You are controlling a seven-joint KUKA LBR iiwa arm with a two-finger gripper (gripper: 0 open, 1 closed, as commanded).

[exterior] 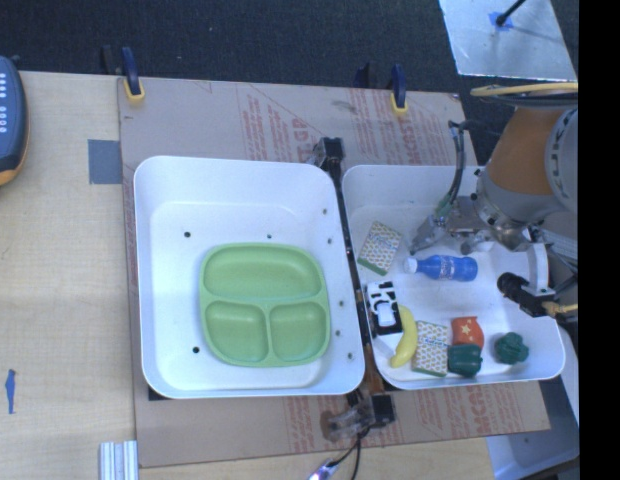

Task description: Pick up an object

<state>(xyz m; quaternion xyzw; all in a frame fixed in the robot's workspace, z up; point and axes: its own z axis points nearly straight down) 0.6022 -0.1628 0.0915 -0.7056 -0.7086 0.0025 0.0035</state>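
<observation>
We're looking at the right bin [355, 183], right of centre in the frame, where the objects lie: a clear bottle with a blue cap [442, 266] on its side mid-bin, a patterned packet [379, 247] to its left, and along the lower edge a banana [406, 335], a black-and-white item [383, 305], a second packet [431, 348], a red-orange piece [467, 329] and two green pieces [464, 361] [510, 348]. The jaws [437, 226] hang just above the bottle, at the upper middle of the bin; we cannot tell whether they are spread or closed. The grey arm [525, 173] enters from the right. In the left bin [150, 268] sits a green divided tray [265, 303]. Both bins rest on the desk [60, 298].
</observation>
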